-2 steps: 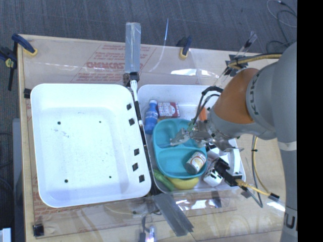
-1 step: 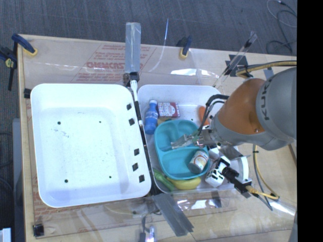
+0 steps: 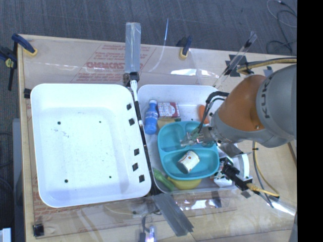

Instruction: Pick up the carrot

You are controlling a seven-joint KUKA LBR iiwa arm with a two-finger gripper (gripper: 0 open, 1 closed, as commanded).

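Observation:
The carrot shows as a thin orange sliver near the back right of the right bin, mostly hidden behind the arm's wrist. My gripper hangs low over the back part of a blue divided plate, just in front of and left of the carrot. Nothing can be seen held in it.
On the blue plate lies a small white cup. A yellow bowl peeks out under the plate's front edge, with a green item beside it. A blue bottle and a red packet sit at the back. The left bin stands alongside.

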